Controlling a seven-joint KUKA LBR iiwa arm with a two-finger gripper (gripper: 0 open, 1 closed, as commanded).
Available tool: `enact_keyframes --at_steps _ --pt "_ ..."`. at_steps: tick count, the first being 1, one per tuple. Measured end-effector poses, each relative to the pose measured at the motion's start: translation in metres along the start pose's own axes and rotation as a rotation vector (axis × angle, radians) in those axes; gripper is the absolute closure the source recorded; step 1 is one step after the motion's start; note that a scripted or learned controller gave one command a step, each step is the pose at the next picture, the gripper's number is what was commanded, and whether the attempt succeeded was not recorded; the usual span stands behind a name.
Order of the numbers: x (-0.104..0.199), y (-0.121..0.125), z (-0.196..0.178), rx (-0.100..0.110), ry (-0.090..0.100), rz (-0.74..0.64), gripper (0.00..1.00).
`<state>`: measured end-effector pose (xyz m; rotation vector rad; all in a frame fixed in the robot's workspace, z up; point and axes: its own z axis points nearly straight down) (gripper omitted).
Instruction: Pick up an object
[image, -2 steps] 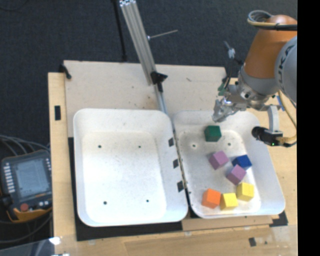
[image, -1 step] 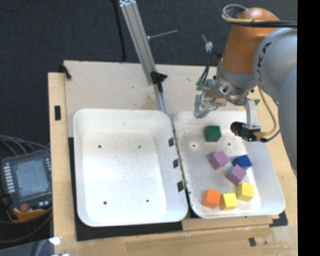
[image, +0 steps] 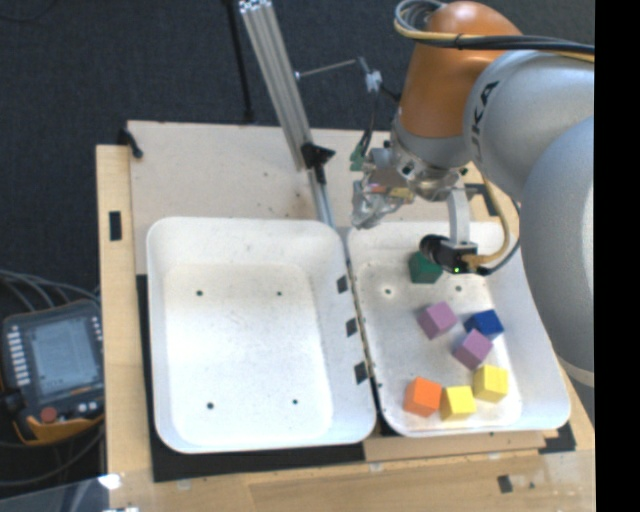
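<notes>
The arm, grey with an orange band, reaches in from the right and bends down over the far end of the right bin. Its hand hangs just above that bin's far left corner, close to the seam where the two bins meet. Whether the hand is released or clenched cannot be told from this slant, and nothing can be made out in it.

The right bin carries all the blocks. A green block lies nearest the far edge, just beside a small black fitting with a cable that hangs off the wrist. Toward the middle sit a purple block and, to its right, a blue block. A second purple block rests just nearer than the blue one, touching or nearly touching it. Along the near edge an orange block, a yellow block and another yellow block sit close together in a row, the last one a little farther back.

The left bin lies beside it on the table. A slanted metal rail rises from the table's far side. A teach pendant sits off the table's left edge.
</notes>
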<state>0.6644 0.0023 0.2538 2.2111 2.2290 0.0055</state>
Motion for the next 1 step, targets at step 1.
enact_keyframes --at_steps 1 --pt "0.0450 0.0162 0.0080 0.002 -0.001 0.002 1.00"
